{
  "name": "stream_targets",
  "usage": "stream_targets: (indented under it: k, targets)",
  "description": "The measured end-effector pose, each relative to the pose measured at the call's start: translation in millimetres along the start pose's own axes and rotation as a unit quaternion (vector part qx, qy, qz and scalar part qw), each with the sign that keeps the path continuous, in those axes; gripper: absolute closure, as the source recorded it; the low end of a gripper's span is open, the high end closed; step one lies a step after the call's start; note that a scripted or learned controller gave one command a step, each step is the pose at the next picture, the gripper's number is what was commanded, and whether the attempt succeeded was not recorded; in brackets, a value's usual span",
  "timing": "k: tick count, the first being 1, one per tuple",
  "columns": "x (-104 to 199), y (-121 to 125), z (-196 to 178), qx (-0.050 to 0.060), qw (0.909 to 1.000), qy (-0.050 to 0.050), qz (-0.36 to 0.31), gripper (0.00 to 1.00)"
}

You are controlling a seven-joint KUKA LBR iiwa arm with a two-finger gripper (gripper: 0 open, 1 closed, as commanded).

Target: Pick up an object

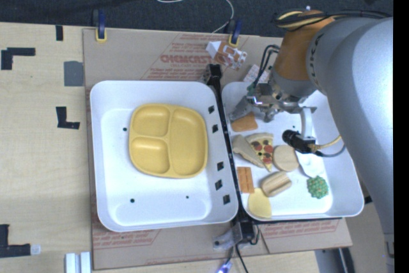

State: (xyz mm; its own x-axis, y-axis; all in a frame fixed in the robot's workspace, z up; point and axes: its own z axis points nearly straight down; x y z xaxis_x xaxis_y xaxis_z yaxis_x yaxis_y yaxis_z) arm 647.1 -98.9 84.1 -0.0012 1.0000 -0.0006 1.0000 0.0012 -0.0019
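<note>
Bench, arm bent over right bin

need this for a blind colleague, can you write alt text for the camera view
A grey arm with an orange band reaches from the right, its gripper low over the right bin, among toy foods: pizza slice, bread roll, broccoli. The left bin holds a yellow divided plate.

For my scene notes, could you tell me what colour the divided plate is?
The divided plate is yellow, seen in the camera view.
</note>
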Motion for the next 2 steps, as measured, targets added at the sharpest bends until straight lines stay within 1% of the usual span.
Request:
stream_targets:
  k: [1,2]
  targets:
    - [0,6,0,0.000,1.0000,0.001,0.000,0.00]
    - [-12,15,0,-0.001,1.0000,0.000,0.000,0.00]
